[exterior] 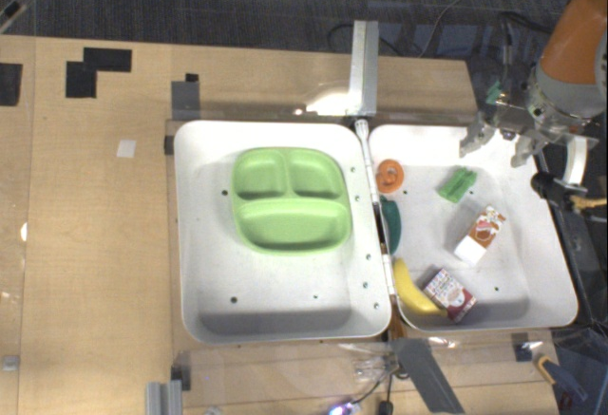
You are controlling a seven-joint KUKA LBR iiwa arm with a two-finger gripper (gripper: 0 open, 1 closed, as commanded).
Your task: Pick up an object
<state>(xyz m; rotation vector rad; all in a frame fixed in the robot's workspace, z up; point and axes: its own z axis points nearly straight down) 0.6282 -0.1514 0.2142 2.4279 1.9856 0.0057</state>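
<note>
The right bin (541,309) holds several small items. A light green block (458,185) lies near its middle and an orange round piece (389,176) sits by the left wall. Below that are a dark green item (390,225) and a yellow banana (411,288). A white and red carton (481,235) and a purple-red box (448,293) lie toward the front. My gripper (496,146) hangs over the bin's back right corner, up and right of the green block. It is open, with nothing between its fingers.
The left bin (199,299) holds a green divided plate (289,198). A metal post (365,62) stands behind the wall between the bins. The arm's grey and orange wrist (575,52) fills the upper right. Cables run along the right edge.
</note>
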